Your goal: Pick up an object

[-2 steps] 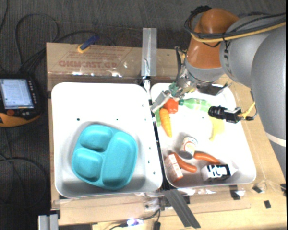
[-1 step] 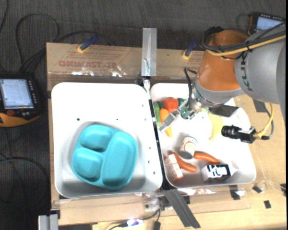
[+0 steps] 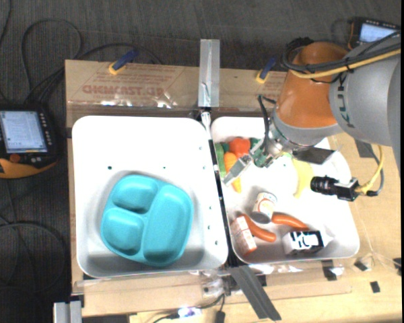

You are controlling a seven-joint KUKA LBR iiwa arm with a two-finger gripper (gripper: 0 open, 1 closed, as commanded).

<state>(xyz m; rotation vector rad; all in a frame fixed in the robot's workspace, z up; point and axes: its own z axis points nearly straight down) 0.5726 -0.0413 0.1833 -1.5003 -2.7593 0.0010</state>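
Bins: two white, side by side on the surface; left bin [image 3: 87, 140], right bin [image 3: 343, 237].
Left bin: one teal divided tray [image 3: 146, 219], toward the near edge; the far half is bare.
Right bin: crowded along its left wall and near edge; bare patch mid-right.
Count, right bin: two carrots [image 3: 288, 220], one orange-and-green vegetable [image 3: 234, 147], one banana [image 3: 302, 175], one small cup [image 3: 262, 206], one black-and-white box [image 3: 304, 241], one red-labelled packet [image 3: 242, 235].
Gripper [image 3: 246, 161]: low over the far-left corner of the right bin, beside the vegetable.
Fingers: cannot tell whether wide or narrow.
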